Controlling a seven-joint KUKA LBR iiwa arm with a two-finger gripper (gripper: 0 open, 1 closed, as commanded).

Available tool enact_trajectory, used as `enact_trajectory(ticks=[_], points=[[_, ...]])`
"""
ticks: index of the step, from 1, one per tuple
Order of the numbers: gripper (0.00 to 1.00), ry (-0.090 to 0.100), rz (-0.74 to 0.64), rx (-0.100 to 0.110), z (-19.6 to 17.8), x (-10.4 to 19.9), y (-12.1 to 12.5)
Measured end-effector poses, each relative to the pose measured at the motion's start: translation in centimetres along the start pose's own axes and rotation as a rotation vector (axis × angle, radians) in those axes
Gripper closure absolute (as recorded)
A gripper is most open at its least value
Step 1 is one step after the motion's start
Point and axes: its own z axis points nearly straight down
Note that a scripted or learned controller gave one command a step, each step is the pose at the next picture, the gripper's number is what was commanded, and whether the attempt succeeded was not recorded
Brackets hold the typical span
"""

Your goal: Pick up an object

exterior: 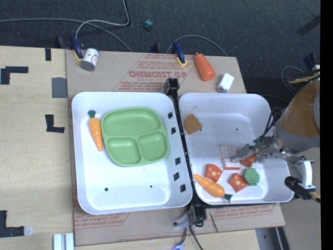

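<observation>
Nearest the bench's front edge, in the right bin [260, 105], a toy carrot [209, 185] lies along the front wall. Just behind it sit two red pieces [213, 172] [238, 182] and a green, bumpy, round piece [252, 177]. My pincer [244, 154] reaches in from the right, low over a pale flat card [229, 157], with a small red thing [247, 161] touching its tip; whether I have hold of it, or how wide I stand, I cannot tell. Farther back lies a brown square piece [192, 124]. In the left bin [83, 155] a green divided plate [136, 136] rests beside a second carrot [95, 132]. Beyond the bins, an orange bottle [205, 67] lies on the cardboard [145, 72].
</observation>
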Motion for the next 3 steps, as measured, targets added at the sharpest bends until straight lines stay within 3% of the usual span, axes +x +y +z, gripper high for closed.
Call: enact_trajectory(ticks=[1, 2, 3], points=[[1.0, -0.007, 0.002, -0.003, -0.9, -0.2, 0.0], [1.0, -0.001, -0.001, -0.002, 0.2, 5.2, 4.9], [1.0, 0.0, -0.001, 0.005, -11.5, 12.4, 7.4]])
